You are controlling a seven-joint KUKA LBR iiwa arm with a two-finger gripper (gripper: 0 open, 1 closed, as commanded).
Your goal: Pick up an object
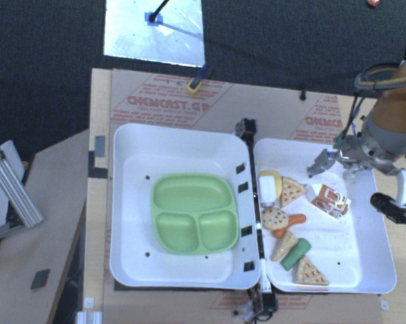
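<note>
Nothing lifted yet: gripper [335,160] above right bin [380,257], fingers spread and empty, carton [331,200] just below, other food pieces lying on bin floor; grasp outstanding.

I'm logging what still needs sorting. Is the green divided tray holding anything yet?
Empty. The green divided tray in the left bin shows three bare compartments; the toy food lies in the right bin.

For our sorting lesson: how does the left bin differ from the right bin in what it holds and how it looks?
The left bin holds one green divided plate; the right bin holds many small toy foods, among them a carrot and a small carton. The arm's gripper hangs over the right bin, not the left bin. Both are shallow and white.
</note>
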